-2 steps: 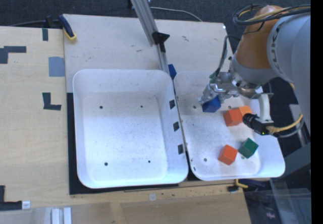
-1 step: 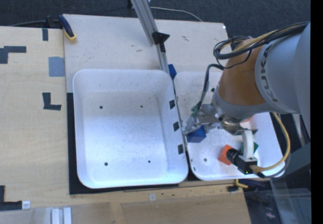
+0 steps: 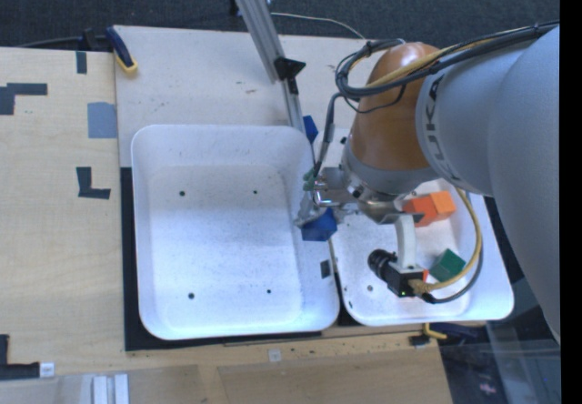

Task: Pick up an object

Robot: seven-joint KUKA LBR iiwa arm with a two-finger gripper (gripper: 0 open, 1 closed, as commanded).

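My gripper [image 3: 318, 202] seems clamped on a small blue block [image 3: 318, 227] over the right wall of the left bin [image 3: 182, 143], and I judge the block light, rigid and smooth, best pinched across flat opposite faces to avoid slipping.

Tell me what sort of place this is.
Likely a robotics lab test bench: a wooden bench marked with tape, two white bins side by side, and a robot arm reaching in over small colored blocks.

Grey arm [image 3: 509, 111], orange band [image 3: 396, 111], black cables [image 3: 382, 75]
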